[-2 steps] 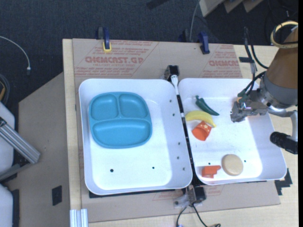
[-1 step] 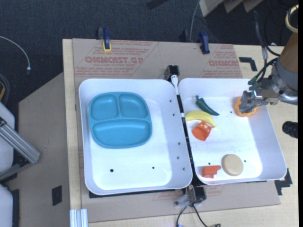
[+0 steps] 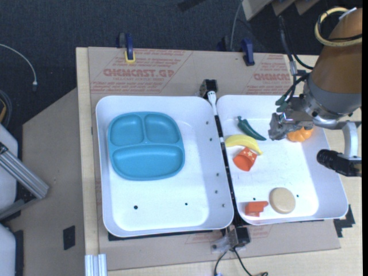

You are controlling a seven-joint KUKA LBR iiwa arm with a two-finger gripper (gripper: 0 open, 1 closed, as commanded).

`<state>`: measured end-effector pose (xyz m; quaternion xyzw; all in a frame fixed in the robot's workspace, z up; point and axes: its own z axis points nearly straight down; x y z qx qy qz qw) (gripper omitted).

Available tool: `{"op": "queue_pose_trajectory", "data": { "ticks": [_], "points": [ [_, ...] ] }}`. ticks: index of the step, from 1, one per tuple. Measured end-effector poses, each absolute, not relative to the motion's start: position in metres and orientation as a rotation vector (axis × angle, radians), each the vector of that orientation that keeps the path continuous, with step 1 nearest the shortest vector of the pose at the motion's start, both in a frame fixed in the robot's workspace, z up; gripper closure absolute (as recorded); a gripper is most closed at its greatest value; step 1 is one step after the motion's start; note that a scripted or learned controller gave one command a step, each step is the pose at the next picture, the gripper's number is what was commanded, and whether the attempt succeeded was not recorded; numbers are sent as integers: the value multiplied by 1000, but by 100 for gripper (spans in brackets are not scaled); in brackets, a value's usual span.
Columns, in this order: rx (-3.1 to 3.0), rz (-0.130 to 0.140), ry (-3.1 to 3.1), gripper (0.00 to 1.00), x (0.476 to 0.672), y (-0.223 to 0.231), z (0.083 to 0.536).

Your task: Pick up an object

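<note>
My gripper [image 3: 280, 130] hangs low over the back of the right bin [image 3: 322, 209], its fingers near the bin floor. An orange fruit-like piece [image 3: 299, 134] lies just to its right, touching or nearly touching the fingers. A green pepper-like piece [image 3: 250, 129] lies to the gripper's left. In front of that sit a yellow banana [image 3: 242, 142] and a small orange-red cup [image 3: 245, 160]. At the bin's front lie a tan round disc [image 3: 282, 200] and an orange block [image 3: 256, 207]. Nothing shows between the fingers.
The left bin [image 3: 115, 211] holds a blue divided plate [image 3: 146, 145]. A ridge [image 3: 221, 154] separates the two bins. The arm's orange band and grey body fill the upper right above the right bin.
</note>
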<state>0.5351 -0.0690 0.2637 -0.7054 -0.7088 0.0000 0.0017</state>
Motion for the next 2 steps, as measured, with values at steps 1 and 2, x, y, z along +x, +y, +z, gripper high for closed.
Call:
{"op": "queue_pose_trajectory", "data": {
  "ticks": [1, 2],
  "points": [
    [-2212, 1, -2225, 100, 534, -16, 245],
    [-2211, 1, -2226, 100, 528, 42, 233]
  ]
}}
